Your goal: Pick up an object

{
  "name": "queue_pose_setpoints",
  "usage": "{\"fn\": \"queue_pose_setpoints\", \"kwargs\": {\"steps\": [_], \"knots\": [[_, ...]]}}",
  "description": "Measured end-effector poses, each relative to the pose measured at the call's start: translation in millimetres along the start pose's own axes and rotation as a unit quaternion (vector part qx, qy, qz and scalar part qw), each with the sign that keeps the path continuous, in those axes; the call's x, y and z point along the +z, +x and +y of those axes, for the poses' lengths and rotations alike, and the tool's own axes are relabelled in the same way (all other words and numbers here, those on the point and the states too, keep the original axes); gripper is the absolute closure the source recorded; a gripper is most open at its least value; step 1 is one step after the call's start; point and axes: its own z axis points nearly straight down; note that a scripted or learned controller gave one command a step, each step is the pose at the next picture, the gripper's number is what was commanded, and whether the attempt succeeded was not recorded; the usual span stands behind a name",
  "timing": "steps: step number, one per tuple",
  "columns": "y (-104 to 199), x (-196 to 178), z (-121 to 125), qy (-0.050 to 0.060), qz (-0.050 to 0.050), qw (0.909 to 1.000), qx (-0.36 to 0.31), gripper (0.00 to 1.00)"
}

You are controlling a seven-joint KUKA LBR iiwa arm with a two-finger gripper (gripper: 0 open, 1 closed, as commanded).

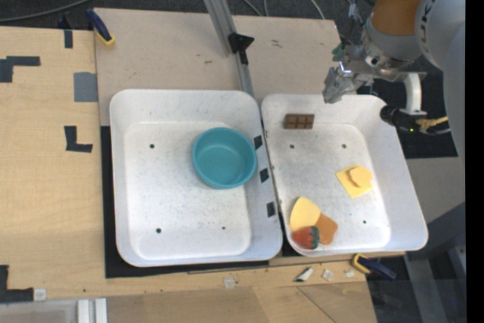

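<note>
My gripper (pixel 333 91) hangs over the back edge of the right bin (pixel 393 163), near its far right corner, with nothing visibly between its fingers. A brown chocolate-bar block (pixel 299 122) lies in that bin just left and in front of the gripper. A yellow cheese-like wedge (pixel 355 180) rests mid-right in the bin. At the bin's front lie a yellow piece (pixel 304 212), an orange piece (pixel 327 226) and a red strawberry-like item (pixel 305 237), bunched together. A teal bowl (pixel 223 156) sits in the left bin (pixel 151 185).
A slanted grey metal post (pixel 219 4) rises behind the bins, with a black clamp at its base. Cables run over the dark floor at the back. Blue-and-yellow clamps sit at the board's far left corner (pixel 100 26) and front right (pixel 367 265).
</note>
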Motion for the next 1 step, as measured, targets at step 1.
{"fn": "queue_pose_setpoints", "kwargs": {"steps": [1], "knots": [[4.6, -46.3, -4.6, 0.001, 0.0, 1.0, 0.0, 1.0]]}}
